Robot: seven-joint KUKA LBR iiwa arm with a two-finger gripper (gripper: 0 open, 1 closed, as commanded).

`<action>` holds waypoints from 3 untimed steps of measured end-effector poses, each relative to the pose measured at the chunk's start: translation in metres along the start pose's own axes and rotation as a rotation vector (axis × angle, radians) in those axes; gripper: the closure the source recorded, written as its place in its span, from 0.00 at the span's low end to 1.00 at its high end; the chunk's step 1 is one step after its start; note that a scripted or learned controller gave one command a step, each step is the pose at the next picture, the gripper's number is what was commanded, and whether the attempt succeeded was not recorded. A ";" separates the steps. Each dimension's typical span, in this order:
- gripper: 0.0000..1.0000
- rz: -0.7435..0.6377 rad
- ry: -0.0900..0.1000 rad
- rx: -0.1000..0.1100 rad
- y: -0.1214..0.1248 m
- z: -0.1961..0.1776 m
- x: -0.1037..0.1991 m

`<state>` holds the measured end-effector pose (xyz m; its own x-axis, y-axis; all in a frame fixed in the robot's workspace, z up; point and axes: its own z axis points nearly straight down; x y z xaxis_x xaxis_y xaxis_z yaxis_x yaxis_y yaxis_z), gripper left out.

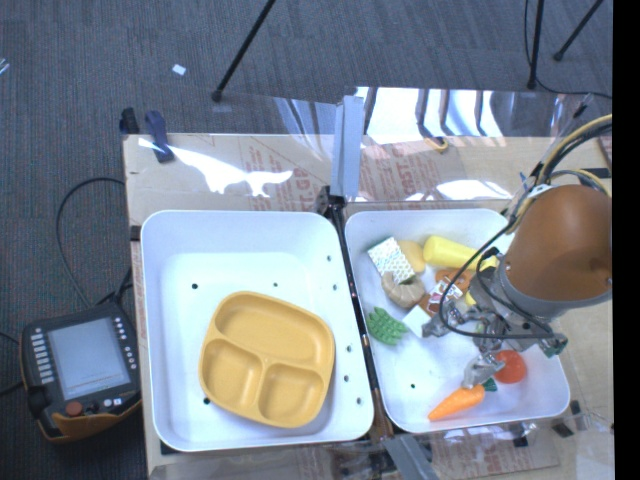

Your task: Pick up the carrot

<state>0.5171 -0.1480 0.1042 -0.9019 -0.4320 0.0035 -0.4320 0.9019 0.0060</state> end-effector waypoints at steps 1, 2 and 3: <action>0.00 -0.390 -0.029 0.023 -0.001 0.013 0.023; 0.00 -0.514 -0.008 0.003 -0.015 -0.028 -0.102; 0.00 -0.347 -0.007 0.003 0.035 -0.083 -0.159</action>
<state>0.6458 -0.0485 0.1866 -0.7013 -0.7129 -0.0047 -0.7129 0.7013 0.0032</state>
